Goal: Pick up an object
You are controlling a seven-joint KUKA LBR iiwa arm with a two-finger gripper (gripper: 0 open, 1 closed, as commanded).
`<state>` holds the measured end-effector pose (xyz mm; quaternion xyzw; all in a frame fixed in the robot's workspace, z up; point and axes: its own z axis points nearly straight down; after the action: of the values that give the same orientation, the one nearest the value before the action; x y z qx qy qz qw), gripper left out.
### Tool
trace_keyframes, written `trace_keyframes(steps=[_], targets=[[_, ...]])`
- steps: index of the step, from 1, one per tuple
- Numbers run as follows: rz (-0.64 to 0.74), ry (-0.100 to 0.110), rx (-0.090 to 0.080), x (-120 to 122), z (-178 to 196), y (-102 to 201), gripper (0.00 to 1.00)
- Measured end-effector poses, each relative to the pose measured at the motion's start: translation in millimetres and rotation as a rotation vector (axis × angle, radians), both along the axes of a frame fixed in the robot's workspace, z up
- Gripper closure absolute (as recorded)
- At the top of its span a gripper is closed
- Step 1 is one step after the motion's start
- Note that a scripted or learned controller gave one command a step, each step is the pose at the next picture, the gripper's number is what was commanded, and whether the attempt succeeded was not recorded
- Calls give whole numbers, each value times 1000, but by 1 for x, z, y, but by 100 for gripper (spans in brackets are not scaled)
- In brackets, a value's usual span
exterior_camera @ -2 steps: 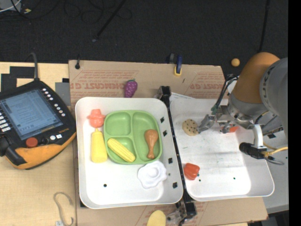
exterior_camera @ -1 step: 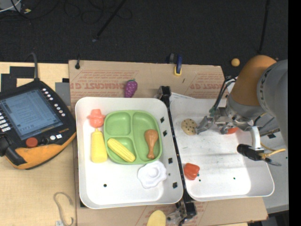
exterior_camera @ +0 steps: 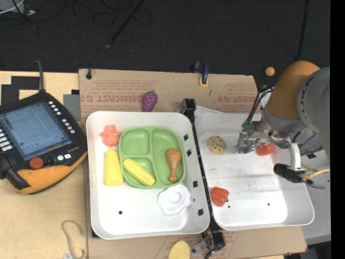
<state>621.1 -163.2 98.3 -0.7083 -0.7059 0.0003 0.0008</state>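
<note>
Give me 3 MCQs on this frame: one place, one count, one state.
1. Where is the cookie?
A. right bin
B. left bin
C. on the cardboard

2. How many compartments does the green tray have?
A. two
B. three
C. five

3. How does the drumstick lie?
A. standing upright
B. hanging over the bin's rim
C. flat in a tray compartment

Answers: 1 A, it lies on the right bin floor, left of the gripper. 2 B, two upper and one lower, where the corn lies. 3 C, it rests lengthwise in the tray's right compartment.
</note>
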Motion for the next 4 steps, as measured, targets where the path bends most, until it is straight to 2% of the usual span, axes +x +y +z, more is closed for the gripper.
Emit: trace_keyframes(steps=[1, 2, 3, 4], targets=[[3, -5, -1, 4, 62, 4, 100], [3, -7, -2, 7, 123, -4, 100], [5, -2, -1, 7, 130, -5, 100], [6, 0, 1, 8, 139, 44, 100]])
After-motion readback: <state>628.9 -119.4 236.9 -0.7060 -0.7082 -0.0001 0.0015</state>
